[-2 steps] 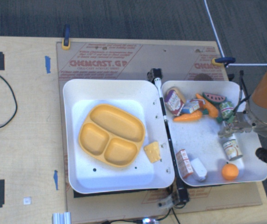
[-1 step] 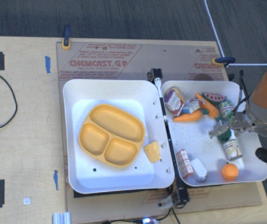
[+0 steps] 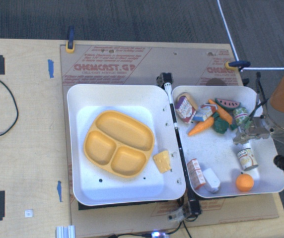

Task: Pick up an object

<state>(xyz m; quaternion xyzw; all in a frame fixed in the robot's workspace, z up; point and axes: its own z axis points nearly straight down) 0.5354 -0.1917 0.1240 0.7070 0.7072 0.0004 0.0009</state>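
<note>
Nearest the camera in the right bin [image 3: 221, 152], an orange [image 3: 245, 182] sits by the front wall, with a white block [image 3: 212, 180] and a red carton [image 3: 195, 173] lying against the inner wall. These three are spaced apart, so each offers free sides for a grasp.

Just behind the orange, a small can [image 3: 246, 158] stands upright on bare floor. The gripper [image 3: 249, 131] hangs just beyond it and above the bin floor, the arm entering from the right. Whether the claw is wide or narrow cannot be told from this view, and nothing is seen held in it. Judgement: the can is the closest candidate, and its isolated position favours a clean pick.

In the left bin [image 3: 82, 108], a cheese wedge [image 3: 162, 161] lies beside a yellow divided plate [image 3: 118, 143], well away from the arm.

Farther back in the right bin, items crowd together: a carrot [image 3: 201, 127], broccoli [image 3: 220, 125], a blue-and-white carton [image 3: 204, 114], a pouch [image 3: 185, 107], a green-labelled can [image 3: 240, 116] and a watermelon slice [image 3: 228, 103]. They touch or overlap, so a grasp there risks catching a neighbour.
</note>
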